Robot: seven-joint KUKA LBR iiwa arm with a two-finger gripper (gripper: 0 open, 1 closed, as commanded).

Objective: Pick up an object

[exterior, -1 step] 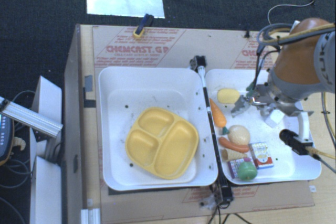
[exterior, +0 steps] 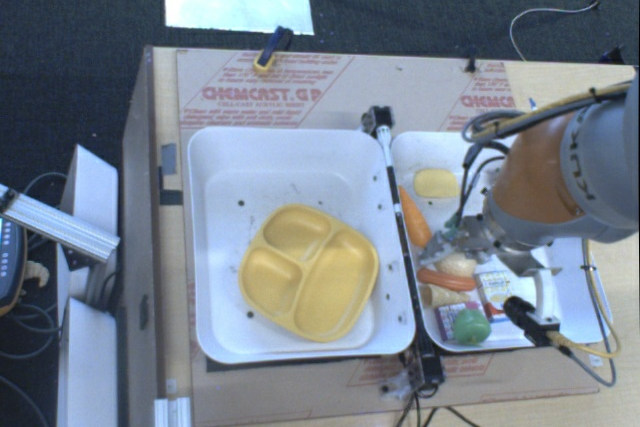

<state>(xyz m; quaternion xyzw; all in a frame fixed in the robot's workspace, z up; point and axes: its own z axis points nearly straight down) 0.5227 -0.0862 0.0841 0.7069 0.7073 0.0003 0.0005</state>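
Green ball (exterior: 471, 326) front of rt bin (exterior: 432, 149); arm (exterior: 560, 177) bent low over it.

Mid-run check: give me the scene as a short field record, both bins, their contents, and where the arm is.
left bin: holds a yellow divided plate, lying flat
right bin: holds several small items
pale yellow piece: near the far wall of the right bin
carrot: along the right bin's left side
red sausage-like piece: mid bin, below the wrist
green ball: near the front wall
arm: reaching in from the right, wrist low over the right bin
gripper: among the items; no grasp visible
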